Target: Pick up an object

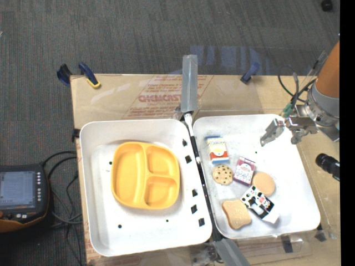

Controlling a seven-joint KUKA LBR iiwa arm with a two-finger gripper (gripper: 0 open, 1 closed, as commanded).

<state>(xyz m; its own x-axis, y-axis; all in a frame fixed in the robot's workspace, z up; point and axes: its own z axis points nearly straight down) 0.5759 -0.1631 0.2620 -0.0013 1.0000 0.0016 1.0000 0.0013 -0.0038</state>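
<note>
The right bin (288,204) holds several toy foods. Among them are a white and red box (217,148), a chocolate-chip cookie (222,174) and a purple carton (244,170). Nearer the front lie a tan round patty (264,183), a black-and-white carton (259,203) and a slice of toast (237,214). My gripper (283,134) hangs over the bin's upper right part, open, with nothing between its fingers. It is up and to the right of the toys, apart from all of them.
A yellow divided plate (146,174) lies in the left bin (94,215). A grey post (189,85) stands behind the divider between the bins. Clamps (89,75) grip the cardboard at the back. A tablet (21,188) sits on the floor at left.
</note>
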